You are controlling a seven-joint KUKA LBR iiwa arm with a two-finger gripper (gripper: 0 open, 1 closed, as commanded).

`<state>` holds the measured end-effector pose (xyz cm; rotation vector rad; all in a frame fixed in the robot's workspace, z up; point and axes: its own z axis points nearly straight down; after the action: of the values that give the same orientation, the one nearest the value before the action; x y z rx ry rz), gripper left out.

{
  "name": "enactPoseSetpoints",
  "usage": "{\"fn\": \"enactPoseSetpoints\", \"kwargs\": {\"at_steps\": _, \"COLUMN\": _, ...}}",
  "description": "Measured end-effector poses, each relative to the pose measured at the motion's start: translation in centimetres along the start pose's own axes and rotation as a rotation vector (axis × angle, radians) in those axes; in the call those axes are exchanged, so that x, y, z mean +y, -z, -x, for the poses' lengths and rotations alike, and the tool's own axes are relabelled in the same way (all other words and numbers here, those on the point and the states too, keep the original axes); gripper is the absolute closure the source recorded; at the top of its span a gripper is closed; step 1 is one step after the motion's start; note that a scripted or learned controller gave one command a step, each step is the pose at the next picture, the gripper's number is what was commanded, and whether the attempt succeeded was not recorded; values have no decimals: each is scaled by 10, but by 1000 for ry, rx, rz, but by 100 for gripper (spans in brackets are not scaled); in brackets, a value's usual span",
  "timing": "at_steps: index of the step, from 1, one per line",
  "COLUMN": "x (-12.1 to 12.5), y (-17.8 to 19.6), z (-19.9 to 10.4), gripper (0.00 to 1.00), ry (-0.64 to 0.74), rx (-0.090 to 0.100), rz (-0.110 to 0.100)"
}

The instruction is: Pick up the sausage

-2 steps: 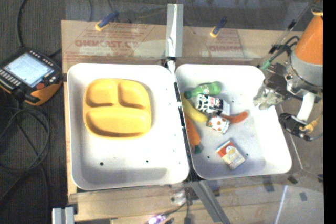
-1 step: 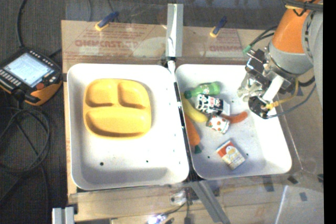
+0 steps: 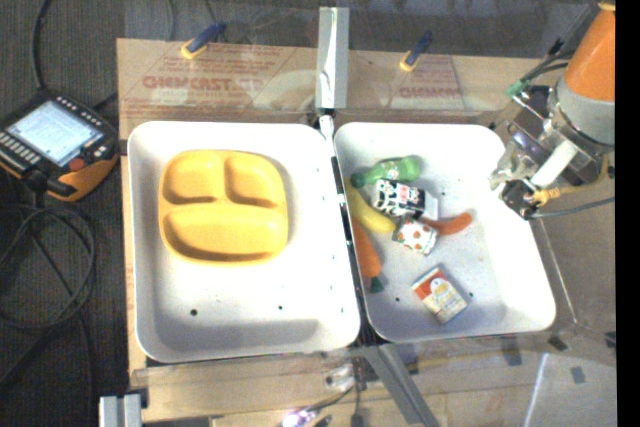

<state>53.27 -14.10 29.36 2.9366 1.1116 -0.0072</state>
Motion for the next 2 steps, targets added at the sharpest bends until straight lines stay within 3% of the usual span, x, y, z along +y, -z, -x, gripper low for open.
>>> {"fn": "enactPoseSetpoints", "kwargs": {"at_steps": 1, "x": 60, "y": -39, "z": 47, "gripper": 100, "ry": -168, "rx": -1, "rz": -1}}
{"fn": "enactPoseSetpoints", "kwargs": {"at_steps": 2, "x": 33, "y": -44, "z": 85, "gripper": 100, "ry": -302, "rx": 2, "rz": -3}}
